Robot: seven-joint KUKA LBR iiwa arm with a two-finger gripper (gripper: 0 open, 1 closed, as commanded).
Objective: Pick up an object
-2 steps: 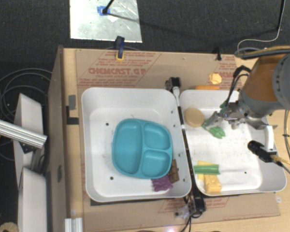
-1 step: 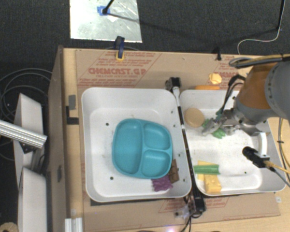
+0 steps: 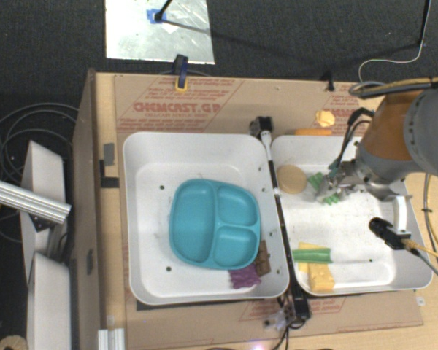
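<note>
We see the gripper point(image 3: 339, 186) low in the upper middle of the right bin point(image 3: 350, 228), at the end of the grey arm point(image 3: 423, 133) that enters from the right edge of the frame. Its tip sits against a small green piece point(image 3: 320, 184), which lies on the bin floor just left of it. From this slant we cannot tell whether the gripper is spread or pressed together, nor whether the green piece is gripped or merely beside it. Just left of the green piece, near the bin's upper left corner, rests a round tan disc point(image 3: 291, 179). In the lower left of the same bin a green stick point(image 3: 312, 254) lies crosswise, with a yellow block point(image 3: 320, 276) just below it. An orange thing point(image 3: 312, 131) sits along the bin's top rim. The left bin point(image 3: 135, 217) holds a teal divided plate point(image 3: 213, 223) near its centre. At its lower right corner a purple lump point(image 3: 242, 276) and a brown piece point(image 3: 263, 259) lie close against the plate's edge.
</note>
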